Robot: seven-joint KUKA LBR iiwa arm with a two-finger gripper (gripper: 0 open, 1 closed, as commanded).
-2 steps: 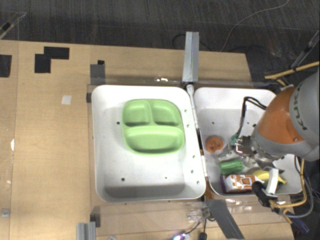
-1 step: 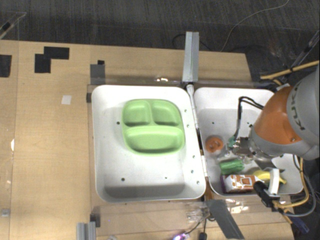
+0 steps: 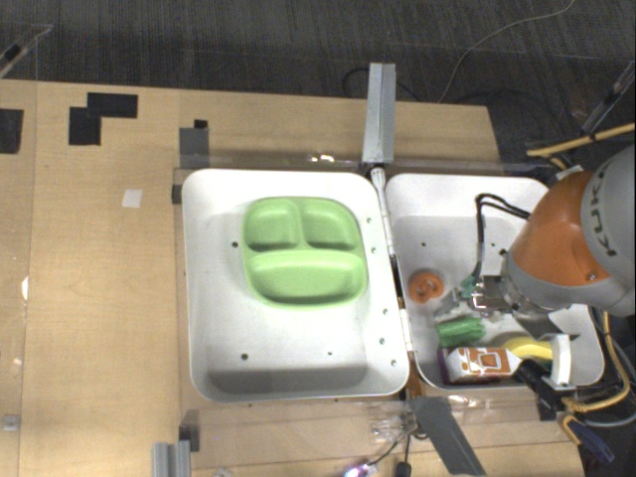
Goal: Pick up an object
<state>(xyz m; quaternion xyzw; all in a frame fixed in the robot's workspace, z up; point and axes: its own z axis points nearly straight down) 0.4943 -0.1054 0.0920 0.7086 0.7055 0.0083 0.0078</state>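
My gripper (image 3: 478, 297) hangs low over the middle of the right bin (image 3: 437, 212), and the arm's orange band sits just above it. Directly below the gripper lies a green, cucumber-like object (image 3: 459, 330). A small orange round fruit (image 3: 426, 285) rests to the gripper's left, close to the bin's left wall. Along the bin's front edge lies an orange and white carton (image 3: 480, 364), with a yellow banana (image 3: 527, 348) to its right. The wrist hides the gripper's tips, and nothing is seen held.
In the left bin (image 3: 214, 296) a green divided plate (image 3: 302, 249) sits at the centre. A grey metal post (image 3: 380, 112) stands behind the divider between the bins. The wooden bench (image 3: 89, 296) stretches out to the left.
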